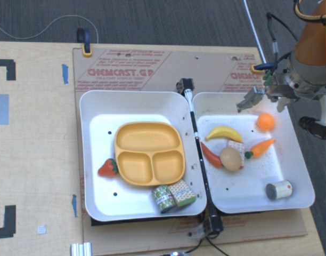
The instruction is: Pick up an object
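Camera view, nearest edge first: low in the left bin (94, 159) lie 2 wrapped packets (173, 197), 1 green and 1 patterned, touching each other and the lower rim of the tray (149, 152). The yellow tray has 3 compartments and sits mid-bin, likely as a drop spot. 1 strawberry (107, 167) rests against its left edge.

In the right bin (296, 159), lower right, 1 white cylinder (279, 190) lies alone on its side, well apart from the rest, so probably the easiest pick. Mid-bin is a tight cluster: 1 egg (231, 159), 1 chili (210, 154) at its left, 1 small box (236, 146) just above it, 1 carrot (260, 147) at its right, 1 banana (222, 134) farther back. Touching neighbours would make a clean grasp there harder.

Farther, upper right of the bin, sits 1 orange (266, 121), apart from the cluster. Just above it hovers the gripper (263, 98), fingers spread wide with nothing between them; I judge the orange its likeliest target.
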### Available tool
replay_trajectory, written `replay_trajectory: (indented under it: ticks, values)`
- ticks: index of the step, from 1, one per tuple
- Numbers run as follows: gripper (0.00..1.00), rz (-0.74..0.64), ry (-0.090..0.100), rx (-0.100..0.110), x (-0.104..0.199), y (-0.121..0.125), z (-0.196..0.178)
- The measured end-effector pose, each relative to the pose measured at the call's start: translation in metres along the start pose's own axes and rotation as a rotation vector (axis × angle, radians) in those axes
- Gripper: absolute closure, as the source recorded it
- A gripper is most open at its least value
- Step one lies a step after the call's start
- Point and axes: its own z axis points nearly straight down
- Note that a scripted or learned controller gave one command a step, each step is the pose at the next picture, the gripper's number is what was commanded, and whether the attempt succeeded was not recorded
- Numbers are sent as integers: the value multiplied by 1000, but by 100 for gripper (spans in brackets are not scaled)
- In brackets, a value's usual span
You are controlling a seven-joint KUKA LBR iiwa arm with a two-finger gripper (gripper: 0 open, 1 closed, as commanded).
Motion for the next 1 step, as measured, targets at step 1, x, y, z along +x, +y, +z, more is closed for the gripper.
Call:
replay_trajectory:
  ticks: [1]
  values:
    - [0, 1, -1, -13, -22, 5, 139]
